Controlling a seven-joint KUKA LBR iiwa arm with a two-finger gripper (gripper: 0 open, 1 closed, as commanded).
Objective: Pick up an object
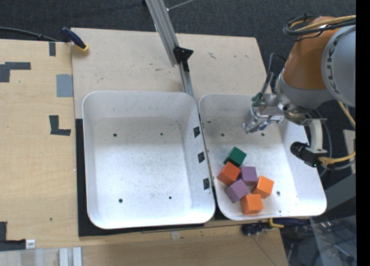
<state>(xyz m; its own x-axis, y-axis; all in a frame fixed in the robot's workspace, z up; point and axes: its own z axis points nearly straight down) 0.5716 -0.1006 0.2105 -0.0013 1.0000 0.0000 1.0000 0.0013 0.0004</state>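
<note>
Several small blocks lie clustered in the right bin (300, 192): a green block (236, 156), an orange block (229, 173), two purple blocks (248, 174) (237, 189), and two more orange blocks (263, 186) (251, 203). My gripper (255, 122) hangs over the far part of the right bin, above and behind the cluster, apart from the blocks. Nothing shows between its fingers.
The left bin (92, 143) sits beside the right one, sharing a middle rim. A metal rail (165, 25) slants down from the top to the bins' junction. A blue and yellow clamp (75, 38) lies at the bench's far left.
</note>
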